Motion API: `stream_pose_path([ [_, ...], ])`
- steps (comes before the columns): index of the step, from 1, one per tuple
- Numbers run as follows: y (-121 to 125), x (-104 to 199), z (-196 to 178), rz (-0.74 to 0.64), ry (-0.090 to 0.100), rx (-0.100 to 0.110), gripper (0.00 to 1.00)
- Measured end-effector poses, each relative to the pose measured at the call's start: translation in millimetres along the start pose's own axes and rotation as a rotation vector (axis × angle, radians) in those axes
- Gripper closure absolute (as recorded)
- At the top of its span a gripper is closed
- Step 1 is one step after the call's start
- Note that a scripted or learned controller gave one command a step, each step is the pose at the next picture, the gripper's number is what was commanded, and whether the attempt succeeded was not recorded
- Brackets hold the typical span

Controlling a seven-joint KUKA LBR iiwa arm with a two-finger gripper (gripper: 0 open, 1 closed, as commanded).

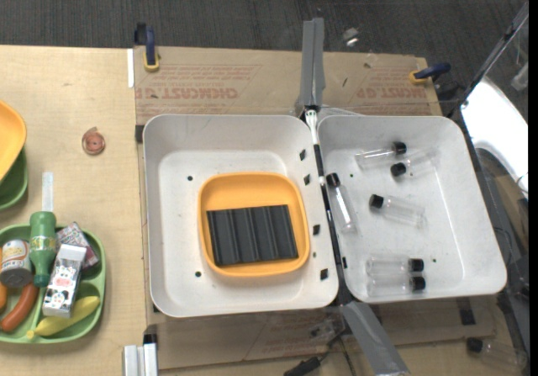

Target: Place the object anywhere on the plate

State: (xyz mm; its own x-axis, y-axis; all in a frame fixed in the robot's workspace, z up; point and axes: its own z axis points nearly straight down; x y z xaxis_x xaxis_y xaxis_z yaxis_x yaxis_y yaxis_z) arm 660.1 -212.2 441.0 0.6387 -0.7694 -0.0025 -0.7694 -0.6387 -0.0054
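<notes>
Lying loose in the bin (458,198) right of the plate (252,189), the vials (395,209) are spread apart for picking, none is placed, and the gripper's state cannot be told.

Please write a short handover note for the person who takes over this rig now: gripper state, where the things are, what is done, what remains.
Gripper: state unknown from this view.
Left bin: orange plate bearing a dark ribbed block.
Right bin: six clear vials with black caps; one lies by the left wall, two near the front.
Done: no vial is on the plate.
Left: pick a vial, place it anywhere on the plate.
</notes>
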Motion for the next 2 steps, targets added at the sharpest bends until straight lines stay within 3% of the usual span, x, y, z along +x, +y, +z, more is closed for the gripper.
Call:
stream_pose_path([
  [1,3.4,-16.5,61.4,-0.381,-0.001,-0.002,0.00],
  [2,4.8,6.0,31.5,-0.675,-0.001,0.000,0.00],
])
